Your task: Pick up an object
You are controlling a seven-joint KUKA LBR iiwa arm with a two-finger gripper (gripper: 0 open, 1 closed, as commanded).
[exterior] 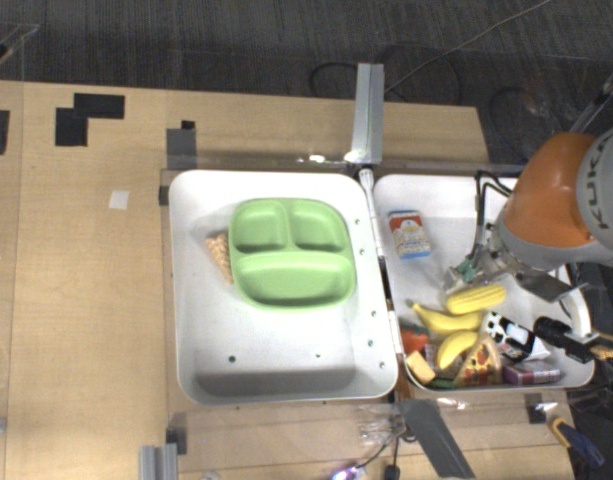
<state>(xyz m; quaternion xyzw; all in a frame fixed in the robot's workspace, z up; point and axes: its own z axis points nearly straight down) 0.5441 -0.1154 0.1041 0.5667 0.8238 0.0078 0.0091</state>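
Left bin (196,368), frame centre: green divided tray (289,251) lying over a tan waffle-like piece (219,256). Right bin (436,193): small carton (410,235) upper left, toy food heaped lower right. Gripper (473,268) sits low just above the corn cob (475,297), likely target; finger spacing cannot be told. Corn looks light, rigid plastic, ribbed; best taken across its middle. Bananas (448,320) lie just below it.
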